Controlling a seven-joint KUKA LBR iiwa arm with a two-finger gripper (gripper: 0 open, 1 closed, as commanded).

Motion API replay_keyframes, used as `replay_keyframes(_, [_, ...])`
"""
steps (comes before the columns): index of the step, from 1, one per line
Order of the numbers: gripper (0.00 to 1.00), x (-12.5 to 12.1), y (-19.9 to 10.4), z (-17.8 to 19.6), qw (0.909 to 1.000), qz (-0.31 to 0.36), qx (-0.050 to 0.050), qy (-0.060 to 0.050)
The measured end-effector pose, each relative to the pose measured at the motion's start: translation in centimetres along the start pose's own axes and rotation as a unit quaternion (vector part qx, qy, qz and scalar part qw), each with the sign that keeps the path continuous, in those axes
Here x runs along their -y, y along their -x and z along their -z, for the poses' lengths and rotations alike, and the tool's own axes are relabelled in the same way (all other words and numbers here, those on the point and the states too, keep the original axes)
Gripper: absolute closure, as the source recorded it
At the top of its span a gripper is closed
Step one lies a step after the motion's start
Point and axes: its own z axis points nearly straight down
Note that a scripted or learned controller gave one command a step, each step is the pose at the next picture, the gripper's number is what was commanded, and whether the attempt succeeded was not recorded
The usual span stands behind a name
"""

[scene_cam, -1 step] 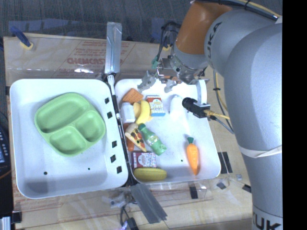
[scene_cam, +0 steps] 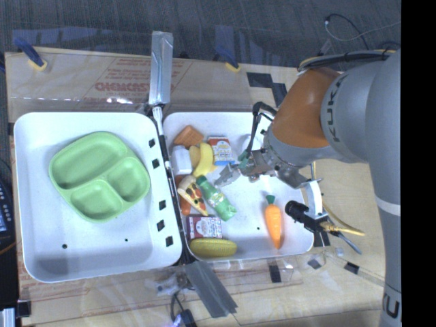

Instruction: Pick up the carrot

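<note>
The carrot (scene_cam: 273, 225), orange with a small green top, lies in the right bin (scene_cam: 238, 125) near its front right corner, pointing toward the front wall. My gripper (scene_cam: 230, 173) hangs over the middle of that bin, up and to the left of the carrot and apart from it. Its tip is just above a green bottle (scene_cam: 219, 200) and beside a banana (scene_cam: 202, 159). Nothing of the carrot is covered.
Crowding the right bin's left side are an orange-brown piece (scene_cam: 189, 137), a small red and white box (scene_cam: 219, 148), a white item (scene_cam: 180, 159), a red packet (scene_cam: 206, 227) and a corn cob (scene_cam: 212, 248). The left bin (scene_cam: 41, 251) holds a green divided plate (scene_cam: 100, 176).
</note>
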Motion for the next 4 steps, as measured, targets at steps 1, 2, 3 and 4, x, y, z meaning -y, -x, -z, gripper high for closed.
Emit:
replay_keyframes(1, [0.00,5.0,4.7,9.8,0.9999,0.016,0.002,0.003])
replay_keyframes(2, [0.00,4.1,6.6,3.4,1.0000,-0.004,0.000,0.000])
replay_keyframes(3, [0.00,4.5,6.6,-5.7,0.9992,-0.039,0.003,0.008])
replay_keyframes(4, [0.00,4.7,6.6,2.6,0.9958,-0.091,0.001,0.003])
